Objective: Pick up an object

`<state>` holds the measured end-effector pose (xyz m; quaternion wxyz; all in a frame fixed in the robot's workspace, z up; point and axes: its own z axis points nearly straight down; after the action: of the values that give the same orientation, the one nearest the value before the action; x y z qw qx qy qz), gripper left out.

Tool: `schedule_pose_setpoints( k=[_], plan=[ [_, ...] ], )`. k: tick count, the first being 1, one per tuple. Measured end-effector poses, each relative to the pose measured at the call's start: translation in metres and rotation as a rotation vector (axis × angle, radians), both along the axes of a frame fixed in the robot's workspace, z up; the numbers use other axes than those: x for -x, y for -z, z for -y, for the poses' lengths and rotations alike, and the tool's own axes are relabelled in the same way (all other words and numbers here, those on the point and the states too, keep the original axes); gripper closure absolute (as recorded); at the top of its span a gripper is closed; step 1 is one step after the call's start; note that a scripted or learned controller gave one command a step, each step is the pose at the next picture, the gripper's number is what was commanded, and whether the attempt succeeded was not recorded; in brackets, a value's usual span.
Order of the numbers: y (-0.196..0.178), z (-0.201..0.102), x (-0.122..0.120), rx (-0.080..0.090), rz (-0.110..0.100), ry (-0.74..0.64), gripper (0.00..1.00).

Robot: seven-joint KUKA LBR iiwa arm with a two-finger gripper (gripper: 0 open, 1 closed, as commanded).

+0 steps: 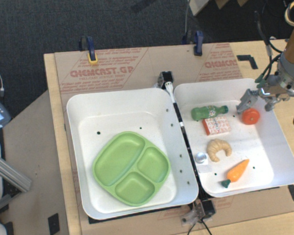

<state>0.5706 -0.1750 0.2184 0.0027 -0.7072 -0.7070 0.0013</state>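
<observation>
My gripper (256, 102) hangs over the far right part of the right bin (280, 143), its two grey fingers spread open with nothing between them. A red tomato (250, 116) lies on the bin floor just in front of the left fingertip. Left of it a green bottle (209, 112) lies on its side. A red and white box (216, 125) sits right below the bottle. Nearer the front are a tan croissant (218, 149) and an orange carrot (237, 171).
The left bin (82, 146) holds a green divided plate (131, 167). A small pale round object (200, 159) sits by the right bin's left wall. Blue clamps (90, 50) (197, 42) stand at the board's far edge. Cables hang near the arm at right.
</observation>
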Motion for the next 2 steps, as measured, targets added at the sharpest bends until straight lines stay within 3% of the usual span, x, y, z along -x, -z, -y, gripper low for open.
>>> schedule_pose_setpoints(
  k=[2],
  plan=[
    [0.103, 0.015, 0.005, 0.0, -0.001, 0.001, 0.0]
  ],
)
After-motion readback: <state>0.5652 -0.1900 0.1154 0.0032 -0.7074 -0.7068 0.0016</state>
